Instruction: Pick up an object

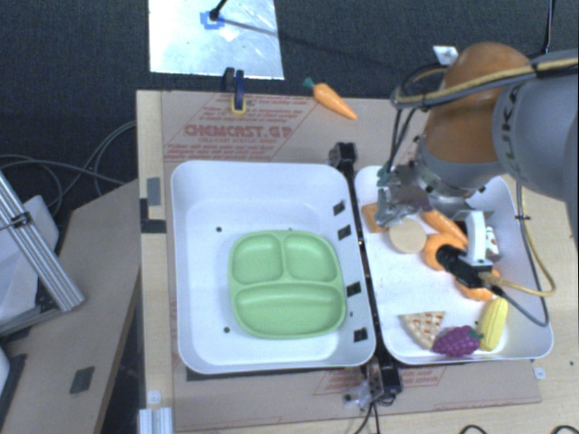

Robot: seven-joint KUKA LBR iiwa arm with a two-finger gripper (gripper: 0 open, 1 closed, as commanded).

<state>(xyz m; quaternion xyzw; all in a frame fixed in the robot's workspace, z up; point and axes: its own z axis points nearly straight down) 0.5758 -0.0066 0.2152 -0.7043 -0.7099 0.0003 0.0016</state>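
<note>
Over the right bin [529, 337], the gripper [391, 208] hangs beside a round cookie [406, 237]; its jaws' state is unclear.

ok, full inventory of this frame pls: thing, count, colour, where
bins: 2, white, side by side on the bench
divided plate: 1, light green, in the left bin
pizza slice toy: 1, tan with red spots, right bin, near edge
grapes toy: 1, purple, right bin, beside the pizza slice
corn toy: 1, yellow, right bin, near right corner
round beige piece: 1, pale tan, right bin, just under the gripper
orange pieces: several, orange, right bin around the gripper; exact count unclear
carrot toy: 1, orange, on the bench behind the bins
clamp: 1, blue and yellow, at the board's far edge
shiny sheet: 1, silver, behind the bench
gripper: 1, grey, low over the right bin's far left part
arm: 1, grey with orange band, from the right
</note>
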